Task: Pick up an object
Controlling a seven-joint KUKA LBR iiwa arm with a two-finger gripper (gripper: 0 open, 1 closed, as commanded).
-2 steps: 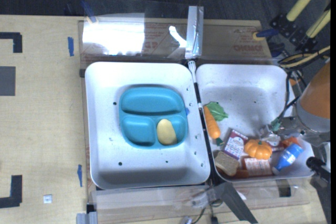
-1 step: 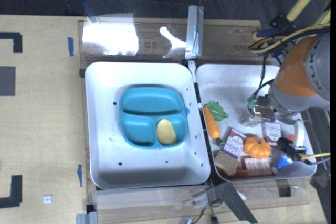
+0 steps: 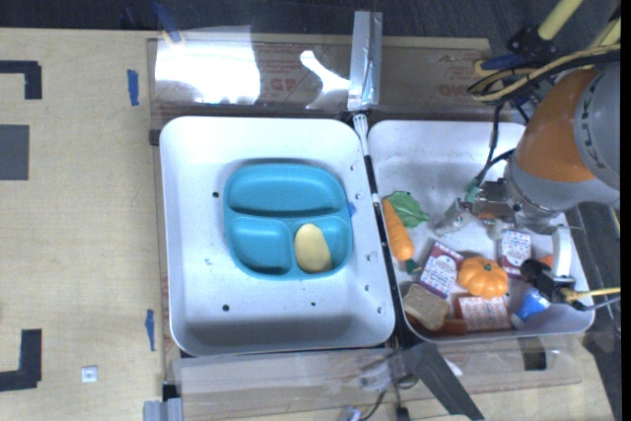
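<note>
The right bin holds a heap of toy food along its near side: a carrot with green leaves, a small orange pumpkin, a dark red packet, a slice of brown bread and a blue piece. My gripper hangs over the middle of this bin, just beyond the pumpkin and to the right of the carrot. Nothing shows in its grasp. The arm's grey and orange wrist hides the bin's right part.
The left bin bears a blue divided plate with a yellow, egg-shaped toy in its near right compartment. A metal divider and clear sheet stand behind the bins. Yellow and black cables trail at the back right.
</note>
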